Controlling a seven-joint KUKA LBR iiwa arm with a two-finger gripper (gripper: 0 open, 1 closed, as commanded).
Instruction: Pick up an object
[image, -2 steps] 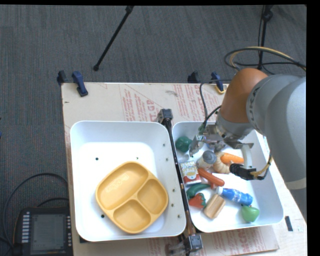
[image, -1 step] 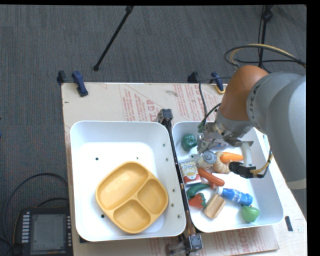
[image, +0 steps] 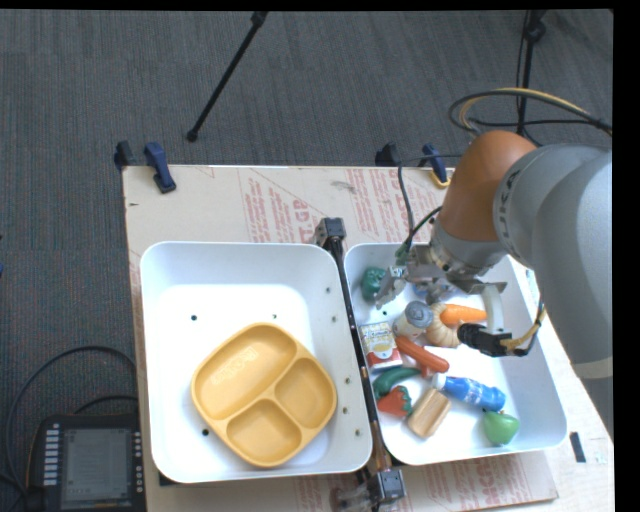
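Arm lowered over the right bin (image: 556, 400) of small toys.
Well left of the gripper (image: 425, 290) a yellow divided plate (image: 264, 394) fills the left bin (image: 165, 300); whether its fingers are apart I cannot tell; an orange carrot (image: 462, 314) lies just right of them.

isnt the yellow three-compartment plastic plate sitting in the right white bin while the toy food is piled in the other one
Not quite. The camera view shows the yellow three-compartment plastic plate in the left white bin; the toy food is piled in the right white bin.
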